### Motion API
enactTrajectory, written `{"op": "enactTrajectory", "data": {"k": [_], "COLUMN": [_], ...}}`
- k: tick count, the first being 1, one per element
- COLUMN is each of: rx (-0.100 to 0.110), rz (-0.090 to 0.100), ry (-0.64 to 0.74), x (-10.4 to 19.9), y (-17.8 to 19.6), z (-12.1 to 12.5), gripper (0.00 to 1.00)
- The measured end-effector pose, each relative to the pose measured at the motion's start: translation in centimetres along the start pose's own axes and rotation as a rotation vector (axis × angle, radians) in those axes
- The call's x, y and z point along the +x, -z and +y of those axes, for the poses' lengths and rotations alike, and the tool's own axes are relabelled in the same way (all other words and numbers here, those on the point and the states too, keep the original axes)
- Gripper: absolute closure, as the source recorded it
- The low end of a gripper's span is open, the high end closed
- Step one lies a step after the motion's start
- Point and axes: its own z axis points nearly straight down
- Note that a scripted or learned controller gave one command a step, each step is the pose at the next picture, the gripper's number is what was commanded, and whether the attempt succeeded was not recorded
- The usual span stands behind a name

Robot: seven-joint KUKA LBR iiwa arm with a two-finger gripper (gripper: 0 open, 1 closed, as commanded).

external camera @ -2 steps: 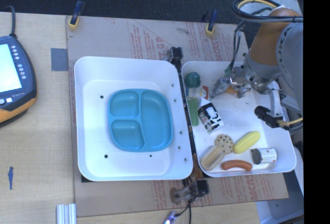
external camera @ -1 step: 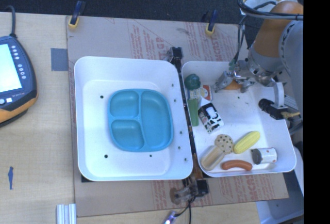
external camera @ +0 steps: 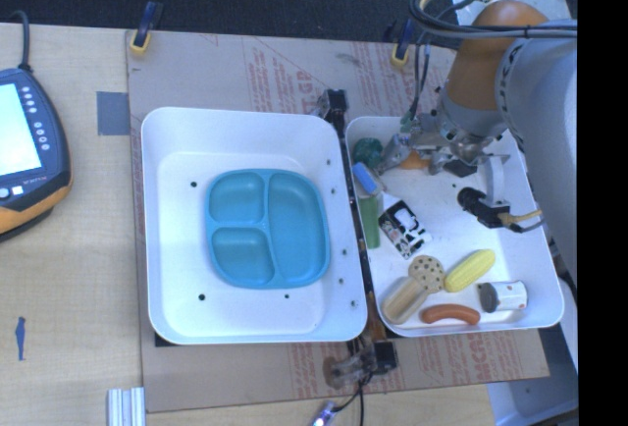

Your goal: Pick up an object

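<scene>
While the gripper (external camera: 424, 147) hangs low over the right bin (external camera: 535, 247), its grasp cannot be told.

Nearest it lies something orange (external camera: 417, 159), largely hidden; probably light, best pinched across its width. A teal piece (external camera: 368, 150), blue tube (external camera: 365, 180) and green stick (external camera: 369, 220) crowd the bin's left wall; corn (external camera: 468, 270) lies well apart.

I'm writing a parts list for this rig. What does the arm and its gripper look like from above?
The arm is a bulky, rounded grey body with a glossy orange band above the wrist. Black and yellow cables loop over its top. Below the band sits a grey metal wrist, and the gripper is a small cluster of dark and metallic parts with thin wires running down to it.
</scene>
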Motion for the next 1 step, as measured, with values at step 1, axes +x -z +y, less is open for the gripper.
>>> {"op": "enactTrajectory", "data": {"k": [1], "rx": [-0.003], "rz": [0.0], "ry": [0.0], "x": [4.09], "y": [10.02], "z": [-10.0], "gripper": [0.0]}}
